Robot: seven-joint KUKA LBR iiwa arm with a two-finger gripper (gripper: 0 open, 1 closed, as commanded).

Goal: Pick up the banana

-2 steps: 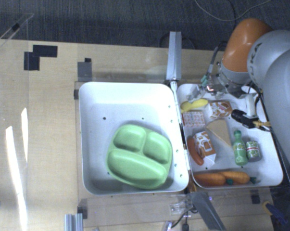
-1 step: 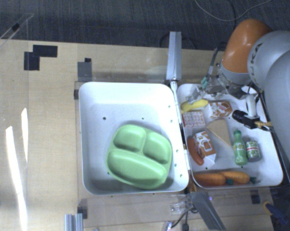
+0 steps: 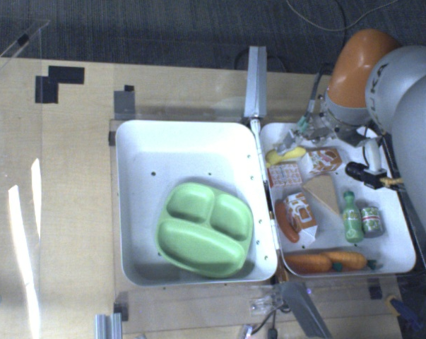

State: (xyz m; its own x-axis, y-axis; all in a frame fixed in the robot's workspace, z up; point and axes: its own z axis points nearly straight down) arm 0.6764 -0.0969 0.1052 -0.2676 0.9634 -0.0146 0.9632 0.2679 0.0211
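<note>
1. Nearest the camera, at the front wall of the right bin (image 3: 408, 256), a carrot (image 3: 327, 261) lies lengthwise along that wall.
2. In the left bin (image 3: 128, 210), a green three-part tray (image 3: 204, 228) sits toward the front right, close to the wall the two bins share.
3. Just behind the carrot, a small carton (image 3: 300, 214) with a red and white print lies tilted, with a sausage (image 3: 285, 222) along its left side, near the shared wall.
4. To the carton's right lies a tan wedge-shaped piece (image 3: 327, 195); right of that stands a green bottle (image 3: 351, 218), and a small can (image 3: 371, 219) lies just beside the bottle.
5. Behind the carton lie a yellow waffle-patterned packet (image 3: 285, 174) and a printed snack packet (image 3: 324, 160).
6. The banana (image 3: 285, 153) lies in the far left corner of the right bin, just behind the waffle packet and close to the shared wall.
7. The tool (image 3: 302, 134) hangs directly over the banana's far end, at the bin's back edge; how far it is open I cannot tell, and nothing can be seen between its parts.
8. Behind it rises the grey arm (image 3: 403, 76) with its orange band, over the bench (image 3: 71, 189).
</note>
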